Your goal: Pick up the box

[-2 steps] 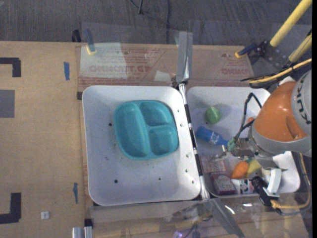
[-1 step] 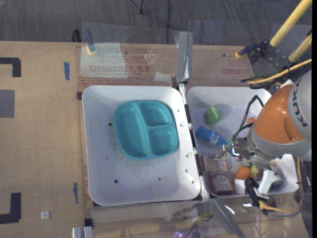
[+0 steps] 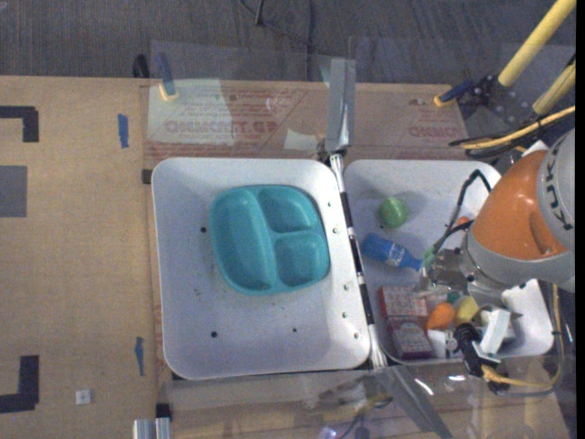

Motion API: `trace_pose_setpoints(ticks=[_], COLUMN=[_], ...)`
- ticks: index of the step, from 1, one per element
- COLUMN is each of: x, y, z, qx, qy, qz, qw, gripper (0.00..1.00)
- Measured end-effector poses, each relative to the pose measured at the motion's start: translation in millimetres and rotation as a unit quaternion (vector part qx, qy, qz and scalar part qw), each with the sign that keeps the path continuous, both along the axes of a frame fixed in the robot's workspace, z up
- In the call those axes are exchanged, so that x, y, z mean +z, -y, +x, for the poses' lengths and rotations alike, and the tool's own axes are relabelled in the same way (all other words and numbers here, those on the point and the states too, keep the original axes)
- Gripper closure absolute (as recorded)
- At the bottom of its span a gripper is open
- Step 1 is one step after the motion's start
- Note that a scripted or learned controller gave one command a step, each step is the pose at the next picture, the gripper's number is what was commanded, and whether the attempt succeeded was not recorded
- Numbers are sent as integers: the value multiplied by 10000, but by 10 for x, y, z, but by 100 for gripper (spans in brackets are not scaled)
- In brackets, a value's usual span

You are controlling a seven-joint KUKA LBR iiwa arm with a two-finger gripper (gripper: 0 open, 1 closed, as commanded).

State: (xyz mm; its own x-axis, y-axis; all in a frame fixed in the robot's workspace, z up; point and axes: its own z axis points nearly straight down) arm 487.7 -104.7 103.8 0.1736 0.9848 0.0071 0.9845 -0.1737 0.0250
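The box (image 3: 405,307) is a flat reddish-pink pack with print on it, lying in the near left part of the right bin (image 3: 366,183). My gripper (image 3: 441,280) hangs low over that bin, just right of the box's far corner, under the grey arm with its orange band (image 3: 516,222). The arm's bulk hides much of the bin's right side. I see nothing lifted off the bin floor.
In the right bin a green ball (image 3: 394,211) lies at the back and a blue bottle (image 3: 390,251) beside the gripper. Small orange (image 3: 440,315) and yellow (image 3: 467,309) items touch the box's right side. A teal divided plate (image 3: 271,238) fills the left bin (image 3: 183,318).
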Motion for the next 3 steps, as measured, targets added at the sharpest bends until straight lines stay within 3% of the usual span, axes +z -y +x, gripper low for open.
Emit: trace_pose_setpoints(ticks=[1,2,3], x=[-4,-124,-2], y=[0,-70,-76], z=[-4,-26,4], qx=[-1,-1793,-1781], qy=[-6,-52,-16], qz=[-1,37,43], qw=[10000,9838,9840], gripper=[0,0,100])
